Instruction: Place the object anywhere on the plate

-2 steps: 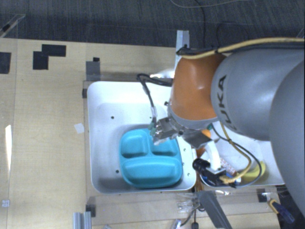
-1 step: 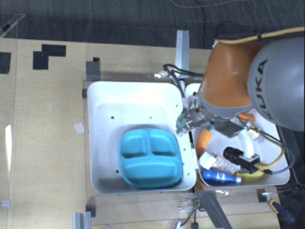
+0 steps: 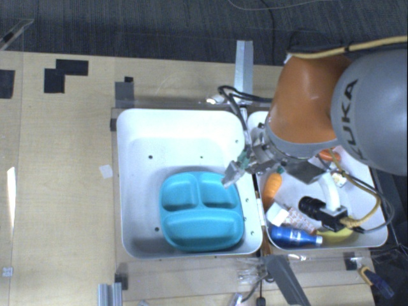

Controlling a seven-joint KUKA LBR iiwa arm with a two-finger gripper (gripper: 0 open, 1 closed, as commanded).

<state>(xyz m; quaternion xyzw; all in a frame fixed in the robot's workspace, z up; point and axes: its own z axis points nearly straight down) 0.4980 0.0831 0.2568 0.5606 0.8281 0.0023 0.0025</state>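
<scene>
While the gripper (image 3: 233, 172) hangs at the blue plate's (image 3: 201, 212) 1 o'clock rim, finger state and any held object unreadable, candidates like the carrot (image 3: 272, 187) lie in the right bin (image 3: 376, 234); risk: an empty release.

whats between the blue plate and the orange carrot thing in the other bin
In the camera view, the adjoining bin walls run between the blue plate and the carrot. The gripper hangs near the plate's top right corner.
</scene>
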